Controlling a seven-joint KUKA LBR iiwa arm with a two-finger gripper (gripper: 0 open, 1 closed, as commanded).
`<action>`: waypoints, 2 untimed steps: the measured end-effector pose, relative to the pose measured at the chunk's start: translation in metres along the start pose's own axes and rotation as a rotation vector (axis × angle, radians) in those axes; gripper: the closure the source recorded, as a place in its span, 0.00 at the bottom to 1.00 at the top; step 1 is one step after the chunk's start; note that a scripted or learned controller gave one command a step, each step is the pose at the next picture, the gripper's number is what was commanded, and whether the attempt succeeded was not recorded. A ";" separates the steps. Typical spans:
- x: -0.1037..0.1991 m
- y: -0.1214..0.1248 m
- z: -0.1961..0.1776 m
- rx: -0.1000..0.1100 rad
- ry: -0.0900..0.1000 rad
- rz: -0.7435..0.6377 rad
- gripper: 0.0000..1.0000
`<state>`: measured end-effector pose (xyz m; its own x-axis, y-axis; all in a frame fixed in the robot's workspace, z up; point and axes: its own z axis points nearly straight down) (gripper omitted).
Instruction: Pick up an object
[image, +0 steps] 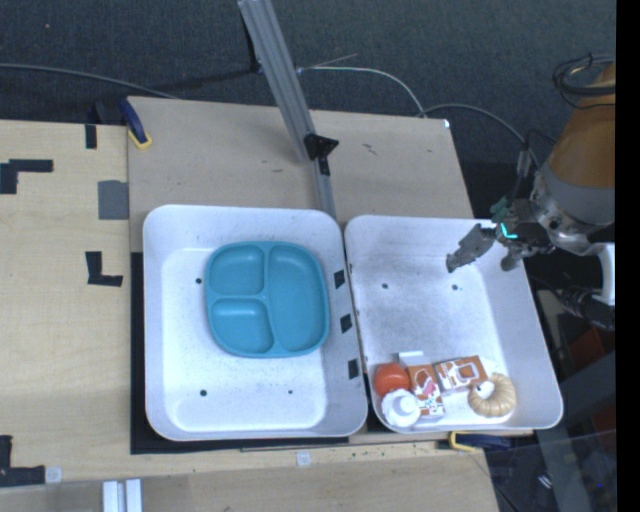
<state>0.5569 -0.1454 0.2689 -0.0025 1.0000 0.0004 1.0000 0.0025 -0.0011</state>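
I see my claw (483, 245) poised over the right bin's (430, 300) upper right edge, grip state unclear to me, while the croissant (494, 396), carton (447, 382) and orange ball (390, 378) sit in its lower corner.

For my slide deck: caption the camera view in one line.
Gripper above the right bin, far from the toys in its near corner; blue plate in the left bin.

arm (585, 150) cropped at right edge
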 end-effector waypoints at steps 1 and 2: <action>-0.006 0.007 0.054 0.006 -0.001 0.002 0.00; 0.002 0.008 0.101 0.005 0.000 0.001 0.00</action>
<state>0.5644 -0.1438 0.1681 -0.0016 1.0000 0.0005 1.0000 0.0016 -0.0061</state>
